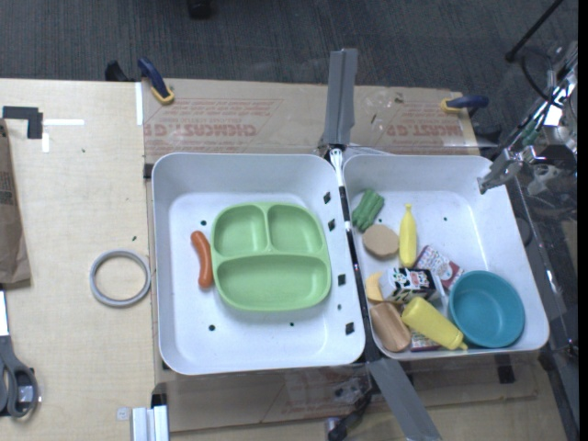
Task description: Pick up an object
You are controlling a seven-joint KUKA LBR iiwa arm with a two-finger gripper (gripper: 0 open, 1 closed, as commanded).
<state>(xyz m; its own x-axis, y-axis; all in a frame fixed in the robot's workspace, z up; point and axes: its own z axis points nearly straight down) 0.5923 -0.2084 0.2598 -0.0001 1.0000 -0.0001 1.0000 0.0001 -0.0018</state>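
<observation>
The right bin (514,237) holds several toy items. Among them are a green vegetable (367,209), a yellow banana (408,234), a tan round bun (380,241), a cow-patterned carton (404,283), a yellow bottle (432,322) and a blue bowl (487,309). In the left bin (175,320) a green divided plate (271,255) lies beside an orange sausage (202,258). My gripper (503,166) shows as metal parts with cables over the right bin's far right corner, above and apart from all the items.
A hot-dog bun (390,327) and a red-white packet (439,269) also lie in the right bin. On the bench to the left lie a tape ring (119,277) and scissors (14,389). A metal bar (341,99) stands behind the bins.
</observation>
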